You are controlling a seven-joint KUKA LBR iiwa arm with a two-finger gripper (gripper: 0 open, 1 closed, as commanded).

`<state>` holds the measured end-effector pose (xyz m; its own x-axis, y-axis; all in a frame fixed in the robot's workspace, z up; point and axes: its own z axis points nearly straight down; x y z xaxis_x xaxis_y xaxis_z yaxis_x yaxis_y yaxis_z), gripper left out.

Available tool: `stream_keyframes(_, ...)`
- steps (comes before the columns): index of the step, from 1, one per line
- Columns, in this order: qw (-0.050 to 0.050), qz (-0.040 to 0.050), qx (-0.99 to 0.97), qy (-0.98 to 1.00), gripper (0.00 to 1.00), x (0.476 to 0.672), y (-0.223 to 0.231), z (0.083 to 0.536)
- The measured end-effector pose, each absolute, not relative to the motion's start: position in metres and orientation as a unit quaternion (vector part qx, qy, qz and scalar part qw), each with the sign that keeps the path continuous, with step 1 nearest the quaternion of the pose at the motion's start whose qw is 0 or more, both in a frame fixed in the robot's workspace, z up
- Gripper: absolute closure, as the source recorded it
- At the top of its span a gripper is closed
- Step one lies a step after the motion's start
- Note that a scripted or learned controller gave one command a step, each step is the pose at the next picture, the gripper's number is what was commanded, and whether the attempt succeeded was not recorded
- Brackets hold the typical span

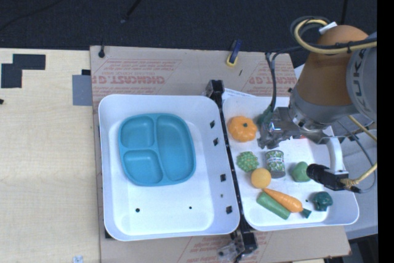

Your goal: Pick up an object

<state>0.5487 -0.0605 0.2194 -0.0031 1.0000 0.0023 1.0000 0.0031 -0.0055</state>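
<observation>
Toy food is what the arm is after, and the piece closest under the claw (pixel 271 132) is a small can of peas (pixel 275 163) standing upright in the right bin (pixel 345 215). Whether the claw is released or clenched I cannot tell; nothing is seen gripped in it.

My guess is that the can is light, stiff plastic with smooth, slippery sides, best pinched across its round body from above. Just left of the claw sits an orange pumpkin (pixel 242 128), ribbed and rounded, likely to roll away from a poor pinch. Below it lie a knobbly green broccoli head (pixel 247 161) and a small orange fruit (pixel 260 178), round and apt to slip. A carrot (pixel 283 198) lies at a slant against a green cucumber (pixel 273 204); both are long and would be easiest taken across the narrow middle. Further right are a green round fruit (pixel 300 171) and a dark green leafy piece (pixel 321 199). None looks fragile.

The left bin (pixel 114 206) holds a blue three-compartment plate (pixel 156 149), wide and flat, awkward for two fingers.

The can label shows peas, but any words are too small to read. The brown board (pixel 154 74) on the counter (pixel 43 163) bears red print that reads upside down, seemingly "CHEMCAST".
</observation>
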Motion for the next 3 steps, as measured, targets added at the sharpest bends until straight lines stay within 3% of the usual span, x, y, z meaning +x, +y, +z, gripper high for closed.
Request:
stream_keyframes(1, 0.003, 0.0017, -0.706, -0.708, 1.0, 0.518, -0.023, 0.216)
stream_keyframes(2, 0.002, 0.001, -0.706, -0.708, 1.0, 0.508, -0.006, 0.227)
stream_keyframes(3, 0.001, 0.001, -0.707, -0.707, 1.0, 0.509, -0.021, 0.234)
